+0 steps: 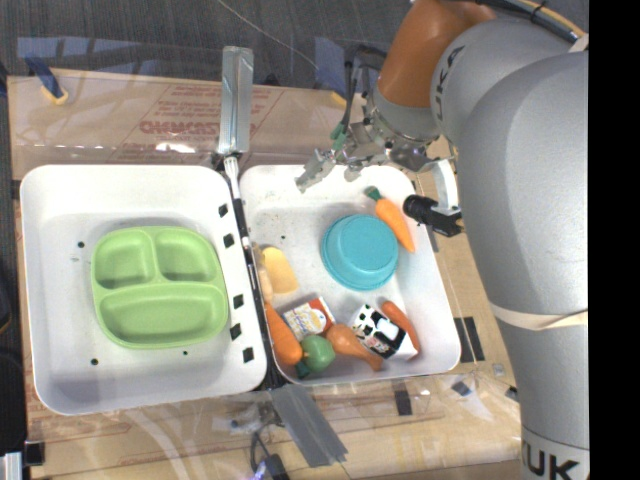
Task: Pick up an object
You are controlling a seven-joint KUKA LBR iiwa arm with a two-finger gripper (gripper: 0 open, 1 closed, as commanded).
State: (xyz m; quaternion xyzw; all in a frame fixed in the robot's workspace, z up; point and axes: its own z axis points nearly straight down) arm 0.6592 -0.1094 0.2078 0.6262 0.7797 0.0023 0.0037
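My gripper [331,169] hangs over the far edge of the right bin [290,203], its fingers spread open with nothing between them. Just right of it and nearer lies a carrot [394,220] with a green top, touching the rim of a blue bowl [360,251] in the bin's middle. Along the near wall are heaped a yellow piece [277,269], a small printed box [308,318], an orange carrot [282,335], a green pepper [318,353], a black-and-white cow-patterned carton [377,333] and another orange piece [401,322].
The left bin [50,218] holds a green divided plate [158,286]. A metal bar [236,98] stands at the far end of the ridge between the bins. The arm's large grey body [520,218] covers the right side.
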